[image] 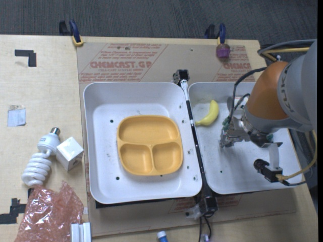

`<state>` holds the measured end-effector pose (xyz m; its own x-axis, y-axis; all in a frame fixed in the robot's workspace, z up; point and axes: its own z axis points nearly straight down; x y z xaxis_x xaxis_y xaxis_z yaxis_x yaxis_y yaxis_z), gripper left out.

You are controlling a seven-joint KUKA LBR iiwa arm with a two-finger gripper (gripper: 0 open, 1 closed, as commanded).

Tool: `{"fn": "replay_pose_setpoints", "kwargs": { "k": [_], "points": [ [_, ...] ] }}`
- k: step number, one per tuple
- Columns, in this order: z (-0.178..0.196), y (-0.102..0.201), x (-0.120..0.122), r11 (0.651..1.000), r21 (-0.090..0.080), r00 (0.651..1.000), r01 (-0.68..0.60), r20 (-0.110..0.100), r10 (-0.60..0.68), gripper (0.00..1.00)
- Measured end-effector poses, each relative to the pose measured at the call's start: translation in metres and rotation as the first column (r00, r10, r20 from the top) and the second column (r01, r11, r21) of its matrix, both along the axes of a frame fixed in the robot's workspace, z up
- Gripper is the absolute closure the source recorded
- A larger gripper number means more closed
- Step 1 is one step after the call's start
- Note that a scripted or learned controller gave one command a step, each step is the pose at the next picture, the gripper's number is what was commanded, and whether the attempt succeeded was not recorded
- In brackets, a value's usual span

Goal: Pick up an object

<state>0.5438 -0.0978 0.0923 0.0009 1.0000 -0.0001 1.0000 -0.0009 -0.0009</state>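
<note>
Looking at camera view: it's the one angle we get, down on both bins at a slant.
Arm: comes in from the right of the frame, orange band and all, hanging over the right bin (242, 183).
Claw (225, 139): sits low in the middle of that bin, honestly can't tell whether it's spread or pressed together, too small and dark.
Banana (209, 113): lying on the bin floor, up and left of the claw, near but apart from it. Best candidate imo.
Left bin (101, 180): holds a yellow divided tray (150, 145), untouched.
Worktop extras: light bulb (40, 158) and small white box (69, 153) at lower left.
Progress: nothing lifted yet as far as I can see, the whole grab and lift is still to do.
</note>
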Motion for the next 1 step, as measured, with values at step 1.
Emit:
{"fn": "replay_pose_setpoints", "kwargs": {
  "k": [1],
  "points": [
    [0.0004,0.0026,0.0814,1.0,-0.001,1.0,-0.003,0.001,0.003,0.0]
  ]
}}
